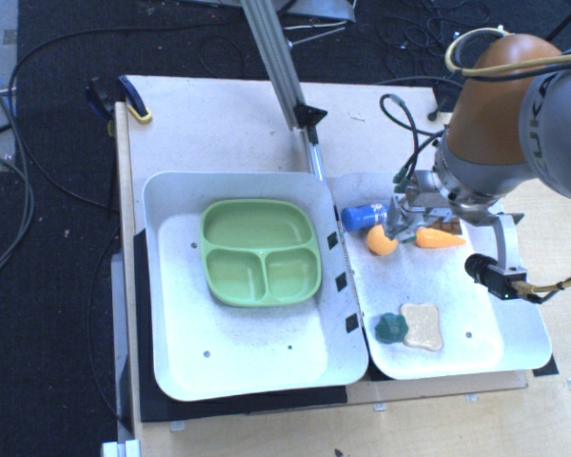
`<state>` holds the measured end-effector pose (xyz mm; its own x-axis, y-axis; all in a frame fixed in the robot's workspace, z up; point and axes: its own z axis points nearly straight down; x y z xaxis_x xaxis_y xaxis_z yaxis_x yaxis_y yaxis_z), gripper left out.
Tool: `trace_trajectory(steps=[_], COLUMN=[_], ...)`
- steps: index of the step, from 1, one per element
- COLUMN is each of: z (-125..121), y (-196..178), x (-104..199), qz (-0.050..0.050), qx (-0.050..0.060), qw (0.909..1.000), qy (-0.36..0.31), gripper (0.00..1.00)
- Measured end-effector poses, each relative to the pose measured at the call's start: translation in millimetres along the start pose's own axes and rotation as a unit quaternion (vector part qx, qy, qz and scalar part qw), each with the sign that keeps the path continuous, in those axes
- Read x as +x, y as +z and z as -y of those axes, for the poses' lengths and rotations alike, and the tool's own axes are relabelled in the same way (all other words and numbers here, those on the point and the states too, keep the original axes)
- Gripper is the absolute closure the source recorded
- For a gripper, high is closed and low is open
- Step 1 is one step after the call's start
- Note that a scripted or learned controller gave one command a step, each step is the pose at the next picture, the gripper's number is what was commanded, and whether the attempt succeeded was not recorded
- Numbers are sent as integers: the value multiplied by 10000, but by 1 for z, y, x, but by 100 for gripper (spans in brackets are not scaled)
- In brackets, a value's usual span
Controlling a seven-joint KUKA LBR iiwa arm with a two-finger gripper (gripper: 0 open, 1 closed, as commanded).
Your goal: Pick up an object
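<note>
gripper: I saw the gripper (406, 219) low over the back of the right bin (514, 336), hanging under the grey wrist and orange band; I couldn't tell from my feed how its jaws stood, the tips were lost against the clutter below.
blue object: a short blue cylinder (362, 216) lay just left of the gripper, near the bin's back-left corner; its long axis ran roughly left-right.
orange round piece: a yellow-orange lump (382, 243) sat right below the gripper, just under the blue cylinder; no clear long axis, whether the tips touched it I couldn't tell.
carrot: a carrot-shaped piece (440, 239) lay just right of the gripper, long axis left-right, the narrow end pointing right.
teal lump: a small dark teal lump (392, 327) sat near the bin's front-left, touching or just beside the toast.
toast: a tan slice (423, 327) lay flat, its longer side running front to back.
left bin: the left bin (171, 350) carried a green divided plate (262, 252) toward its back; bare floor was open in front of the plate.
room: I saw open floor in the right bin's middle and front-right; the three back items were crowded close to the back-left wall and to the divide between bins.
</note>
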<state>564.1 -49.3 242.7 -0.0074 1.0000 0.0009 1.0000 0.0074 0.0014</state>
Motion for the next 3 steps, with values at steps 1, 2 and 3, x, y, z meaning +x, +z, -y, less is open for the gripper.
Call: trace_trajectory(steps=[1, 2, 3], z=[-12, -21, -25], y=[9, 15, 24], x=[49, 97, 148], qz=[1, 1, -2], qx=[2, 1, 5], qw=[10000, 10000, 10000], qy=[-1, 1, -2], gripper=[100, 100, 100])
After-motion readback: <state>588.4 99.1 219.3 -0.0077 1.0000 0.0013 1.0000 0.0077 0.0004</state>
